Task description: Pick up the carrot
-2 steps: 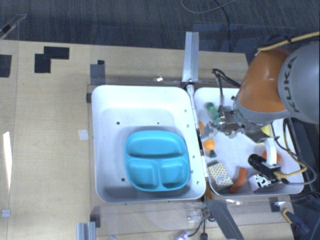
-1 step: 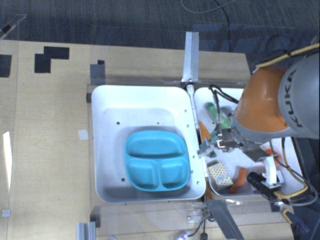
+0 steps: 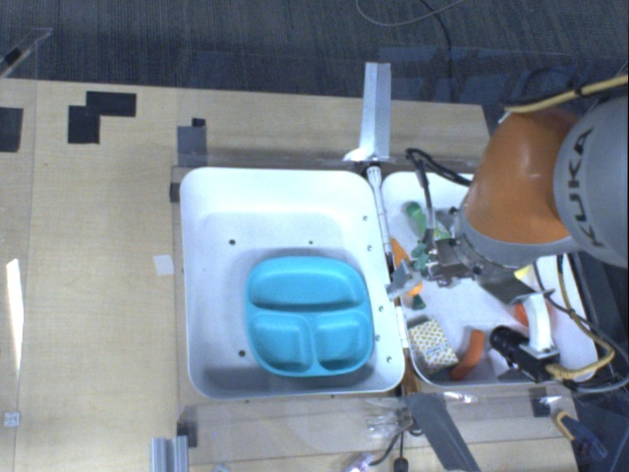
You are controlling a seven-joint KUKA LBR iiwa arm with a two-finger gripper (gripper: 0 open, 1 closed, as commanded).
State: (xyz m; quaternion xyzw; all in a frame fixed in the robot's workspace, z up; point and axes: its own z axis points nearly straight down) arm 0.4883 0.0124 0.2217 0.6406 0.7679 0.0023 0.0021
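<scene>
Bench boards [image 3: 88,264] of pale wood take up the scene's left half, with black square markings toward ten o'clock and dark ribbed flooring [image 3: 197,18] running across the twelve o'clock edge, where a thin cable [image 3: 423,13] loops. Two shallow white bins sit side by side near the centre. The left bin [image 3: 211,214] holds a blue sectioned plate [image 3: 310,315], lying flat toward the bin's six o'clock side. The right bin [image 3: 432,367] is largely covered by the arm [image 3: 536,185], whose orange band and grey shell come in from three o'clock. The gripper [image 3: 418,273] hangs low at the right bin's nine o'clock wall, close to the divider between the bins; whether it is spread or closed cannot be told, nor whether it grasps anything. An orange sliver, seemingly the carrot [image 3: 397,255], lies just beside it at that wall. A patterned block [image 3: 429,340] and another orange-red piece [image 3: 472,352] lie toward the bin's six o'clock end.
</scene>
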